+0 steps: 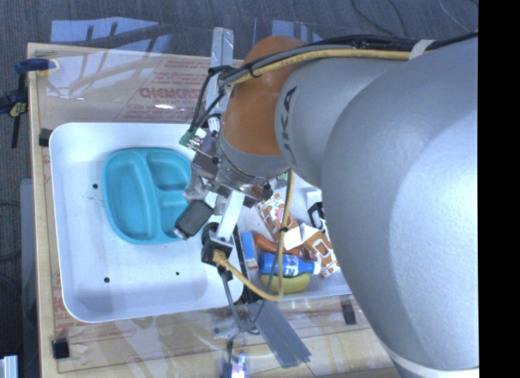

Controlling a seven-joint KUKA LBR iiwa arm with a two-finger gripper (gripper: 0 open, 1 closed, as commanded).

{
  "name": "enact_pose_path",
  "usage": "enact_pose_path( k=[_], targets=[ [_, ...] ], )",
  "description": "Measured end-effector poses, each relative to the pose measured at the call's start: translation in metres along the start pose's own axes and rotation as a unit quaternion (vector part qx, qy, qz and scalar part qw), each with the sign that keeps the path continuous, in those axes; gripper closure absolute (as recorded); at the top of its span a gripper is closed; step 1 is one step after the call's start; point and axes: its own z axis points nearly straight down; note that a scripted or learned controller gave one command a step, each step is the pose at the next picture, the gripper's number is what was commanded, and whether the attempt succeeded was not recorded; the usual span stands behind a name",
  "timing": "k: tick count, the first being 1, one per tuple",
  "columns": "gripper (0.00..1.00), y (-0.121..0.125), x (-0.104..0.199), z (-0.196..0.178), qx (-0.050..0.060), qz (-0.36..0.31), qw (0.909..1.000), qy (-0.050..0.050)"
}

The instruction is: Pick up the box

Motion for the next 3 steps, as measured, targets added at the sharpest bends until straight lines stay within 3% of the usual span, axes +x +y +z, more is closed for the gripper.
enact_pose_path(
  k=[1, 2, 3],
  targets=[
    [1.00, -0.050, 0.005, -0.020, 0.000, 0.083, 0.9965, 0.000],
    [1.00, -0.061, 0.023, -0.020, -0.001, 0.287, 0.9581, 0.001],
    [0.00, -0.061, 0.023, -0.020, -0.001, 0.287, 0.9580, 0.001]
  ],
)
